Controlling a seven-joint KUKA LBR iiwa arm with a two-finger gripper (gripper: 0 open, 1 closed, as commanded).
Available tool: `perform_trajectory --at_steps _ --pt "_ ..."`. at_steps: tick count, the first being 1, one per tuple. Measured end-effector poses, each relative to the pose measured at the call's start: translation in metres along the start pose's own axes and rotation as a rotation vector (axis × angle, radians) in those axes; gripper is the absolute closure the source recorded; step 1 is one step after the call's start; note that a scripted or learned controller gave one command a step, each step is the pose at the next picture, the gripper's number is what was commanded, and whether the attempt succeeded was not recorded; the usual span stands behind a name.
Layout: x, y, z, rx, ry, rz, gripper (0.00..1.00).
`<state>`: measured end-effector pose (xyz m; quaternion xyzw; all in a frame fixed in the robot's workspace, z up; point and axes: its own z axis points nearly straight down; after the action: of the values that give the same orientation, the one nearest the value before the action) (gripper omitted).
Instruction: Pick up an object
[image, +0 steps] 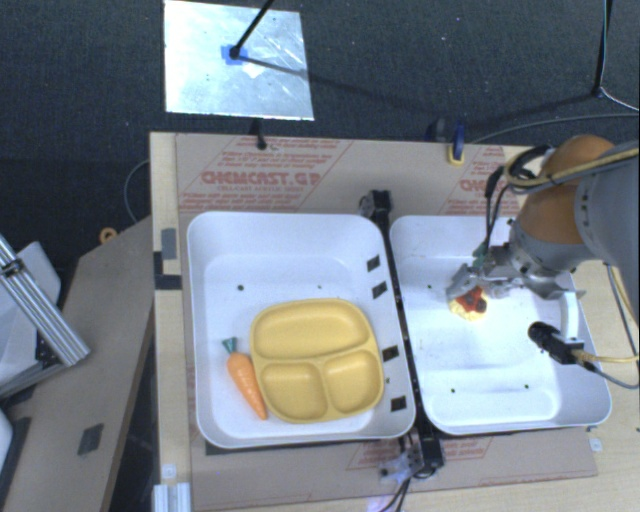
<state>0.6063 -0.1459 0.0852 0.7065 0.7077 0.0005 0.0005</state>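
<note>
- A toy carrot (245, 384) lies near the front of the left bin (215, 300), touching the left edge of a yellow divided plate (316, 358) beside it.
- In the right bin (500, 405), a small red and yellow object (471, 303) sits toward the far left part.
- The gripper (468, 287) is right at that object, reaching in from the right; whether its jaws are apart or clamped cannot be told.
- Farther back, the grey arm (590, 215) shows its orange band (565, 190).

End effector (470, 285) lowered, seemingly angled left
</note>
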Motion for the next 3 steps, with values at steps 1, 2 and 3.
perform_trajectory --at_steps 1,2,3 --pt "-0.001 0.004 -0.015 -0.012 -0.003 -0.001 1.00" --pt "-0.010 0.009 -0.064 -0.005 -0.002 0.000 1.00" --pt "-0.018 0.013 -0.125 -0.005 -0.002 -0.003 1.00"
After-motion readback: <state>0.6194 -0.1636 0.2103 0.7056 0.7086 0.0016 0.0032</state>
